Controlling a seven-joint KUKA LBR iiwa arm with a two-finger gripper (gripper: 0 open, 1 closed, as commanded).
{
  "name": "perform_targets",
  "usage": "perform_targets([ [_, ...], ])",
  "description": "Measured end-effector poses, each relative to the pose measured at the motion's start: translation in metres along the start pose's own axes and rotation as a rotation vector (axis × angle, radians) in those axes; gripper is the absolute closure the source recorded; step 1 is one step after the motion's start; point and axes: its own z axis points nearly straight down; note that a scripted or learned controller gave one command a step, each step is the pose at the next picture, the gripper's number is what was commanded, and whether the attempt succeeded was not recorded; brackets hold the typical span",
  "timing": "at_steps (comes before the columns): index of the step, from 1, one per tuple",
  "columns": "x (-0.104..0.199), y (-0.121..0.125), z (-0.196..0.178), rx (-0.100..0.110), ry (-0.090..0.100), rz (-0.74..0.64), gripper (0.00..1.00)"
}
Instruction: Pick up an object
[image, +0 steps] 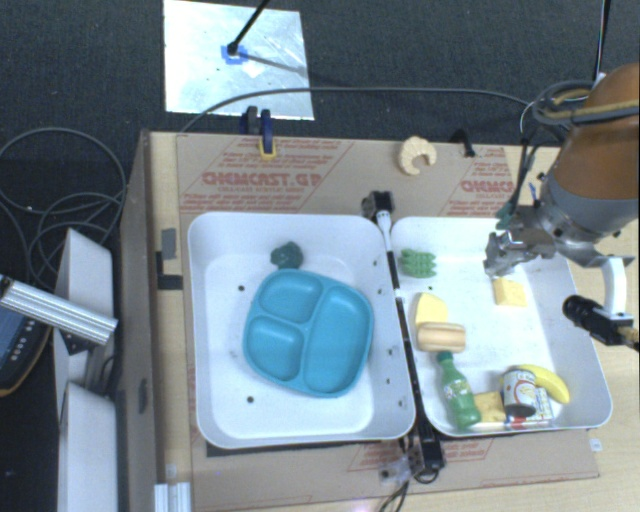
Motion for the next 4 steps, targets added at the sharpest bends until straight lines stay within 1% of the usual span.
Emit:
perform_targets([
  [1, 0.029, 0.031, 0.043, 0.004, 0.001, -0.003, 1.0],
  [2, 0.001, 0.057, 0.039, 0.003, 0.0, 0.0, 1.0],
  [3, 0.002, 0.057, 0.039, 0.003, 0.0, -0.001, 0.0],
  [4, -0.062, 0.105, 0.123, 0.007, 0.0, 0.001, 0.0],
])
